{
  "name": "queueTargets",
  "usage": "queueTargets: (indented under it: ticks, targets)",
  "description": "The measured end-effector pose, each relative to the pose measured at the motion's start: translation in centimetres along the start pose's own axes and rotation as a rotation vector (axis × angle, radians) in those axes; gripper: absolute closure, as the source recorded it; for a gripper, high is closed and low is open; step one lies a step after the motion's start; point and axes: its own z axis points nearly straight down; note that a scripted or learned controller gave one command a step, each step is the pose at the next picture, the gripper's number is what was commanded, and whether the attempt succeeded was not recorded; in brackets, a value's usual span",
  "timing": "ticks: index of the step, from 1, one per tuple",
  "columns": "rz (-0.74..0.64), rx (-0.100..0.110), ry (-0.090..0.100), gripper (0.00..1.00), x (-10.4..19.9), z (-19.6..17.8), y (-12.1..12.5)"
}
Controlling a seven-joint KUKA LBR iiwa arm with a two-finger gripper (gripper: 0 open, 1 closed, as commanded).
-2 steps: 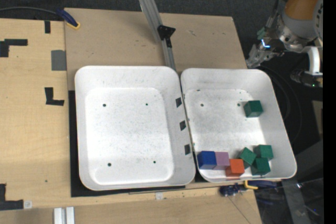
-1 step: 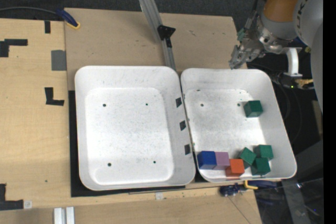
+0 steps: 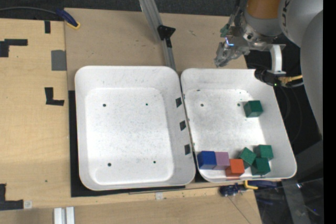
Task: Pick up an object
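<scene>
My gripper [image 3: 224,56] hangs above the far rim of the right bin [image 3: 226,73], near its back middle, with nothing visible between its fingers. A green block [image 3: 253,108] lies alone toward the right side of that bin. Along its near edge sits a cluster: a blue block [image 3: 207,159], a pale purple block [image 3: 222,159], an orange block [image 3: 236,166] and three more green blocks [image 3: 257,157]. The gripper is well clear of all of them.
The left bin [image 3: 84,113] lies beside the right one, their rims touching at the middle. A slanted metal pole [image 3: 149,2] rises behind the bins. Black tape marks and a grey patch dot the bench at the left.
</scene>
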Motion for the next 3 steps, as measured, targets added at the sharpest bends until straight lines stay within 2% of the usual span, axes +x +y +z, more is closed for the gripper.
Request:
queueTargets:
  ticks: [1, 3]
  targets:
    - [-0.001, 0.001, 0.0, 1.0, 5.7, -1.0, -0.8]
    - [-0.001, 0.003, 0.0, 1.0, 17.8, 0.8, -1.7]
